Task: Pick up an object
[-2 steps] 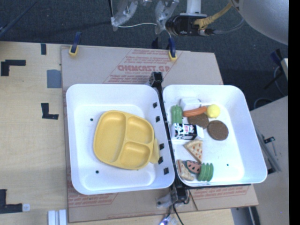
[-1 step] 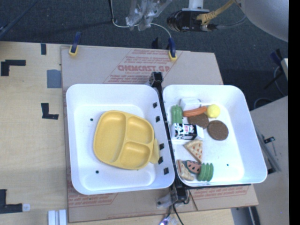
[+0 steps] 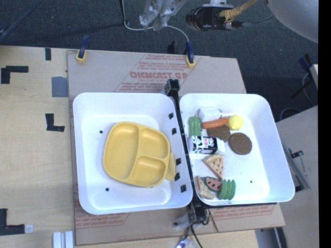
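Observation:
The right bin (image 3: 264, 180) holds several toy foods in its left half: a green piece (image 3: 194, 125), an orange sausage (image 3: 214, 122), a yellow ball (image 3: 235, 121), two brown patties (image 3: 240, 143), a black-and-white carton (image 3: 204, 144), a pizza slice (image 3: 214, 165), a watermelon slice (image 3: 207, 185) and a green ridged piece (image 3: 226, 189). A yellow compartment plate (image 3: 137, 154) lies in the left bin (image 3: 85, 138). My gripper (image 3: 155, 9) hangs blurred at the top of the view, beyond the bench's far edge and far from both bins. Nothing shows between its fingers.
The bins sit side by side on a cardboard sheet (image 3: 155, 74) held by clamps (image 3: 81, 53) at its far edge. Grey arm housing (image 3: 302, 9) fills the top right corner. A small white item (image 3: 209, 112) lies at the back of the right bin.

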You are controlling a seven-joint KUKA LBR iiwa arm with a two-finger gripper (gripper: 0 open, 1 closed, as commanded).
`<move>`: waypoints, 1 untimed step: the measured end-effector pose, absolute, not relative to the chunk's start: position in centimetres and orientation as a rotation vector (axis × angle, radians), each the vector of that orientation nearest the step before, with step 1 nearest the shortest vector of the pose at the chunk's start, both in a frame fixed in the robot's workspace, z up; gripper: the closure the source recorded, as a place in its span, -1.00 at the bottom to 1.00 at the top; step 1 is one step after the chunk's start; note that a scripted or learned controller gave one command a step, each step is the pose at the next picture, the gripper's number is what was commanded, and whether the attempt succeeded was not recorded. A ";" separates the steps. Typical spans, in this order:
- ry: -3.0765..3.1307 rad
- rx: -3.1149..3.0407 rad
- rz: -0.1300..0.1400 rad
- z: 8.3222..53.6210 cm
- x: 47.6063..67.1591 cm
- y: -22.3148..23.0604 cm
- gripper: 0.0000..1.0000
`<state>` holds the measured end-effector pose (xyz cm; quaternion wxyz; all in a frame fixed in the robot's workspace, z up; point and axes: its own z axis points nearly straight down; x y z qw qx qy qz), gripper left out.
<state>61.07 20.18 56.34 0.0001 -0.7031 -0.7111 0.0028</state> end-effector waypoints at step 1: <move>-2.234 -2.208 0.009 56.3 61.1 20.2 -1.00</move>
